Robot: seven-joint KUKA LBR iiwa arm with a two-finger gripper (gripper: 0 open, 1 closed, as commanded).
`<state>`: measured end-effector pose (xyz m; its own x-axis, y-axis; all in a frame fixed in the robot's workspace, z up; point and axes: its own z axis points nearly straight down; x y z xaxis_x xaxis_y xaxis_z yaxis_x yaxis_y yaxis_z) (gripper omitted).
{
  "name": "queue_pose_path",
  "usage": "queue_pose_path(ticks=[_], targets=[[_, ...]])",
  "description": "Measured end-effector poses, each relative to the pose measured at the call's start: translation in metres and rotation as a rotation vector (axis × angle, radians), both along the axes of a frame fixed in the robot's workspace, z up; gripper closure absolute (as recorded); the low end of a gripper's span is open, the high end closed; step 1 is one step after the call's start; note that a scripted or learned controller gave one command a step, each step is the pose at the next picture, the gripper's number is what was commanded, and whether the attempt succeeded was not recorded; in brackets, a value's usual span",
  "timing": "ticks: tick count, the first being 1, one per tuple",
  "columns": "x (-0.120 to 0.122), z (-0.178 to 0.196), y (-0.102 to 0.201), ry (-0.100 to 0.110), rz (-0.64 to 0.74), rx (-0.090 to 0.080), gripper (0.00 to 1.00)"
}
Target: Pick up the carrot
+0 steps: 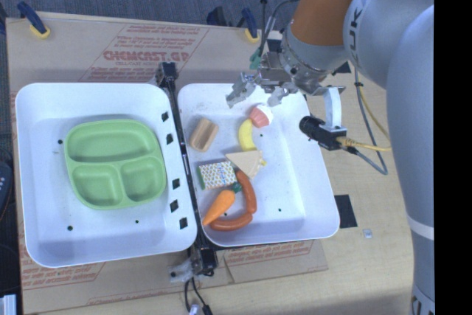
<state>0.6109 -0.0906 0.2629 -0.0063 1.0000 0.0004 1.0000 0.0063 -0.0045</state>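
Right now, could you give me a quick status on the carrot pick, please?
Gripper open, above right bin's far edge. Carrot untouched at near end, against sausage. Nothing held.

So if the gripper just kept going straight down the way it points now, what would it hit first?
Probably the bare floor at the far end of the right bin, or the pink-and-white piece beside it. The gripper hangs well short of the carrot; depth is unclear.

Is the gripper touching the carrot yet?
Apart. The camera view shows the gripper over the right bin's far edge, while the carrot lies near the bin's front, with other toy food between them.
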Motion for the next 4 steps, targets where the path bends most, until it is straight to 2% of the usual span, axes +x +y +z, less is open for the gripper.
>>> queue_pose_path(ticks=[1,2,3,4], targets=[[-0.057,0.024,0.031,0.0,0.351,0.001,0.0],[-0.117,0.054,0.068,0.0,0.46,0.001,0.0],[-0.135,-0.056,0.061,0.0,0.591,0.002,0.0],[-0.135,-0.072,0.035,0.002,0.387,0.003,0.0]])
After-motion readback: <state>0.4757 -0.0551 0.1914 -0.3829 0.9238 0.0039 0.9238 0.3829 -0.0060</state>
